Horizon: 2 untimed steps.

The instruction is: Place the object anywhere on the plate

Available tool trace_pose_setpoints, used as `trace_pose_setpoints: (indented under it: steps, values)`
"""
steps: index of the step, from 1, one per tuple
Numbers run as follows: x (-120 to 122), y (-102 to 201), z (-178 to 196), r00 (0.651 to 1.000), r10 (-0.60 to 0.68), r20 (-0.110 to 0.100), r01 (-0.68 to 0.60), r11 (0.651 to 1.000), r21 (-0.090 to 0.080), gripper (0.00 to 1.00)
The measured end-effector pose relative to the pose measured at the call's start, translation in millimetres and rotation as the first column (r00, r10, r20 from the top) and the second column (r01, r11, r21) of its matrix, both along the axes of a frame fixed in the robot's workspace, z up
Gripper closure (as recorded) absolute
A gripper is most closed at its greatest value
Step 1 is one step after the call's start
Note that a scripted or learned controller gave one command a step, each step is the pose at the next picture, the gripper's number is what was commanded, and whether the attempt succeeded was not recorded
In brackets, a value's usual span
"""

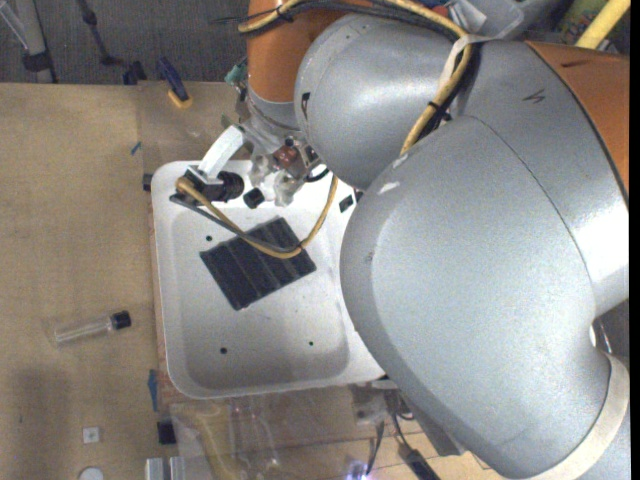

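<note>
Grey, rounded robot arm (480, 268) looms nearest. Its claw (275, 176) hangs over the far end of the white shallow bin (190, 358); how wide it stands I cannot tell. Just beside it sits a small black block (253, 197), probably light and stiff: pinch its flat sides. A dark ribbed plate (258, 261) lies mid-bin.

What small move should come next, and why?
Probably shift the end effector toward the dark ribbed slab in the white bin: it sits near the bin's far rim, beside the slab rather than over it; whether it holds anything is unclear.
</note>
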State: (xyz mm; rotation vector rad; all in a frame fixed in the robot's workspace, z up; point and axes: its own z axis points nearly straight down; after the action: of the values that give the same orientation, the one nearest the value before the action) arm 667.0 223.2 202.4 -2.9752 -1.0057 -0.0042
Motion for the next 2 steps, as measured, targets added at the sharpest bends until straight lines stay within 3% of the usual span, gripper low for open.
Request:
trace_pose_setpoints:
  steps: [1,2]
  values:
    - [-74.6,1.3,-103.6,1.000,-0.021,-0.002,0.021,1.000,0.001,1.00]
    - [-63.1,0.3,-22.4,1.000,0.029,-0.004,-0.029,1.000,-0.002,1.00]
